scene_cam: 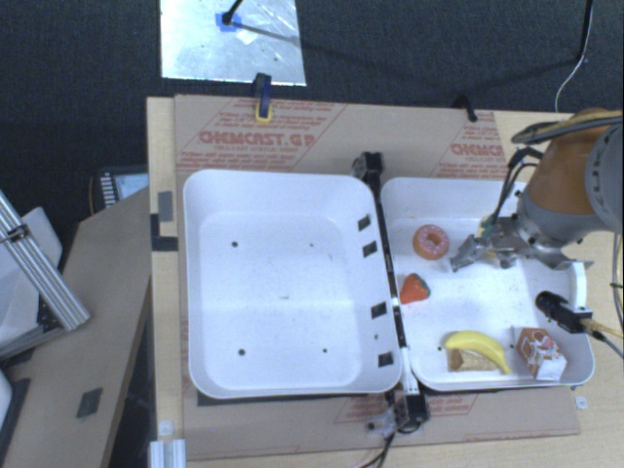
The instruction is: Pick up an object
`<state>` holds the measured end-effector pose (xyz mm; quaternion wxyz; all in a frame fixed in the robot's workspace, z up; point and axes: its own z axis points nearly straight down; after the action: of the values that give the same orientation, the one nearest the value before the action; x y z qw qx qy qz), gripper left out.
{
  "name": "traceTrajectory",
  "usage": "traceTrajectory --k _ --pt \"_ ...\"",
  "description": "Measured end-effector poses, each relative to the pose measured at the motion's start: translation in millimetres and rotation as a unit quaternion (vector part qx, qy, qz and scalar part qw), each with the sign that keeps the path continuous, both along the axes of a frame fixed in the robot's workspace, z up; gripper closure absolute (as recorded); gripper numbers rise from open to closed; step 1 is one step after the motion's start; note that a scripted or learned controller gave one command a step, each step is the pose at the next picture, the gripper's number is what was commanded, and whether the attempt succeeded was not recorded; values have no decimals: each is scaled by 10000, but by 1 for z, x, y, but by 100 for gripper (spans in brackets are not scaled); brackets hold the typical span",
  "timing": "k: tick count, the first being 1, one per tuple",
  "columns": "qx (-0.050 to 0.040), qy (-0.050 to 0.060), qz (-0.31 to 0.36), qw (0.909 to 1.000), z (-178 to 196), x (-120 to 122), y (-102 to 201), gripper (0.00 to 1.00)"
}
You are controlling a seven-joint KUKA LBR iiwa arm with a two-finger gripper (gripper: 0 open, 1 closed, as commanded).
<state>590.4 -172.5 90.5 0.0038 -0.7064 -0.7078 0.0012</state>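
Both bins (283,188) are plain white, the left one with small dark specks. In the right half of the frame: doughnut (430,241) pink-orange; strawberry (415,289) red with green; banana (478,346) yellow, over a tan slice (466,361); small carton (540,352) red and white. Arm (570,188) grey with orange band. Board (322,130) under the bins tan with red lettering. Sheet (232,27) at upper left silver-grey.

Donut (430,241), strawberry (414,288), banana (478,346), carton (541,352): right bin (458,198).

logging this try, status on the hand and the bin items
Hand low in right bin, holding nothing seen. Donut just beside it. Strawberry, banana, small box apart.
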Motion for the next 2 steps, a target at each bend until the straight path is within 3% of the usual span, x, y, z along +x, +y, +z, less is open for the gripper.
traceTrajectory --k 1,2 --pt "-27 -58 -2 10000 17 4 -3 100" --pt "-31 -75 -3 10000 28 5 -3 100"
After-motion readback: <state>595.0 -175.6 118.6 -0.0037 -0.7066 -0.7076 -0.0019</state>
